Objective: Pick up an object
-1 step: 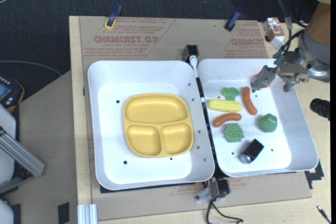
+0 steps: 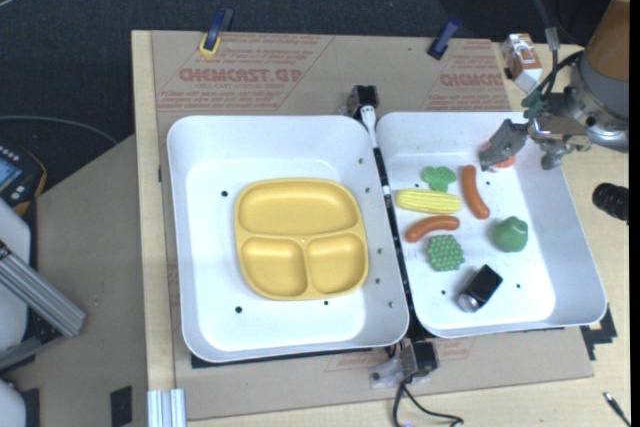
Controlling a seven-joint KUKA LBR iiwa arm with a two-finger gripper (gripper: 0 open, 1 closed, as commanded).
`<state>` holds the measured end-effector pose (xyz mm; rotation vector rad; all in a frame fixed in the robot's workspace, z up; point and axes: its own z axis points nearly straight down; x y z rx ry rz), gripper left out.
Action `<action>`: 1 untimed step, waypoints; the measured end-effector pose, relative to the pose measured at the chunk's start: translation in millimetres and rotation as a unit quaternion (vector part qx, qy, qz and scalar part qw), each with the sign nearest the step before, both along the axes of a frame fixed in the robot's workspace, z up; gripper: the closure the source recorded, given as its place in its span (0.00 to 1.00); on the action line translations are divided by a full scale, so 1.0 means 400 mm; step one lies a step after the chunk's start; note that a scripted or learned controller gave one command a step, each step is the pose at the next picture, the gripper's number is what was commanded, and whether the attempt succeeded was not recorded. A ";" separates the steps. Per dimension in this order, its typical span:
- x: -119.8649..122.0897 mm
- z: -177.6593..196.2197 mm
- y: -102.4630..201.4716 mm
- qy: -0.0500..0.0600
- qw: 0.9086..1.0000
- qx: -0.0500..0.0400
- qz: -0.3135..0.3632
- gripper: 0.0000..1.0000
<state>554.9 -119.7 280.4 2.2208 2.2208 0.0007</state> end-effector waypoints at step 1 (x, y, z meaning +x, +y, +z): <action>0.001 -0.110 0.016 0.003 1.000 0.001 0.000 0.00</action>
